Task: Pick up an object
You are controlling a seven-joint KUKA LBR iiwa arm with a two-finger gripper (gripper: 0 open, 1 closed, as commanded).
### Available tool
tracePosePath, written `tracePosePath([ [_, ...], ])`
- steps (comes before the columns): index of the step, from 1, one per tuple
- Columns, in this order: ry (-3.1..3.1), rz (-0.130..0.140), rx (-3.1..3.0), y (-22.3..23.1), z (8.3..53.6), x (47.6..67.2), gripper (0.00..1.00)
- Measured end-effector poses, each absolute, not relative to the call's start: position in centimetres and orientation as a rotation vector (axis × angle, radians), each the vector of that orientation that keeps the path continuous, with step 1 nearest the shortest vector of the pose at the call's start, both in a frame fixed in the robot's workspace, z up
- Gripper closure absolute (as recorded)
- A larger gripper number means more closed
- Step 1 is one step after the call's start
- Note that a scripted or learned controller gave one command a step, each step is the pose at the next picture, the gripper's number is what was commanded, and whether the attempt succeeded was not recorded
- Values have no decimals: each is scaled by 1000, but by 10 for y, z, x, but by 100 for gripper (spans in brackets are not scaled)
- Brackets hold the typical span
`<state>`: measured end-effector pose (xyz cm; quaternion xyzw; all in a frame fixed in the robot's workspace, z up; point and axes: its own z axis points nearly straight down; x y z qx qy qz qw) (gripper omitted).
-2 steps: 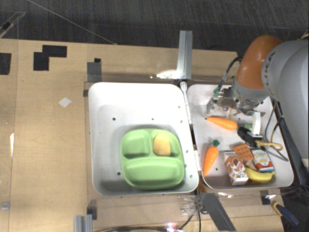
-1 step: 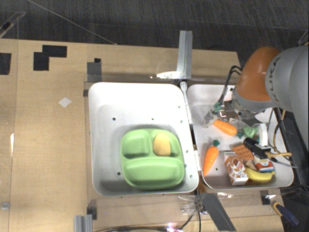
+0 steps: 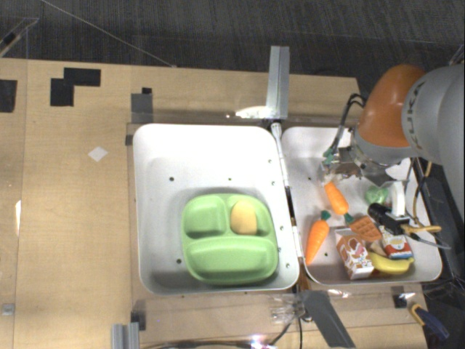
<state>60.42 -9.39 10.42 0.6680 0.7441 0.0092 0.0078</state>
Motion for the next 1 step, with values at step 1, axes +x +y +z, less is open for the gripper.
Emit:
tracePosePath([
  [1,2388,8,2034,-35,187,605,100],
])
